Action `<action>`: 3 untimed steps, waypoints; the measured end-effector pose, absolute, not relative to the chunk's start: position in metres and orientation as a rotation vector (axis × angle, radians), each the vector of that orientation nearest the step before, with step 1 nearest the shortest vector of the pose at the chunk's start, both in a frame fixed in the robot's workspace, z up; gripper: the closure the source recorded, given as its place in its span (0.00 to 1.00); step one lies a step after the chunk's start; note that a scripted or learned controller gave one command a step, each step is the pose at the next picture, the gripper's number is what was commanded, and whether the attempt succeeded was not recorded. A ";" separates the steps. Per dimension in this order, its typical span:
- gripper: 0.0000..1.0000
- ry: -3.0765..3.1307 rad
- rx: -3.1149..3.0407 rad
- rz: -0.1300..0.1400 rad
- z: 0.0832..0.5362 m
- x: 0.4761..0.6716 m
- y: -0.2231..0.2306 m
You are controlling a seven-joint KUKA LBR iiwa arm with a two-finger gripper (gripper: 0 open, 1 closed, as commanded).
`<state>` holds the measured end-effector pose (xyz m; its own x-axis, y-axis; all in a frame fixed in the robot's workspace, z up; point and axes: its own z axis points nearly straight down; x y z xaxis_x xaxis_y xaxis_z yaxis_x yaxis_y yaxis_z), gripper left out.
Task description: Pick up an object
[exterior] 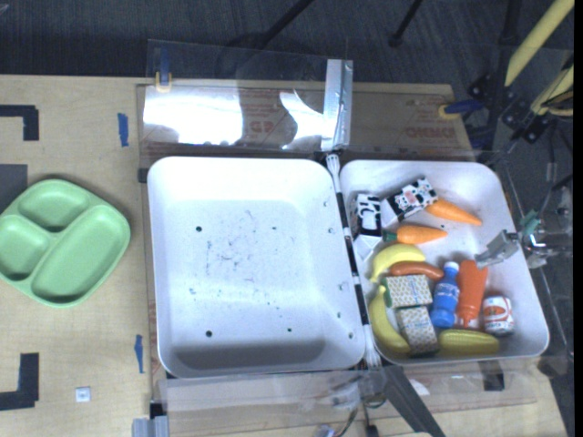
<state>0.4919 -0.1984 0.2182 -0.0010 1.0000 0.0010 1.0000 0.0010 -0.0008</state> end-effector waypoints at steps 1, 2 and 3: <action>0.00 -2.371 -2.060 -0.001 0.151 0.479 -0.224; 0.00 -2.329 -2.111 -0.001 0.223 0.481 -0.188; 0.00 -2.401 -2.016 -0.011 0.096 0.504 -0.211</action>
<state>0.5040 -0.2107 0.0959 -0.1733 0.9848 0.0094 0.9849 0.1733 0.0014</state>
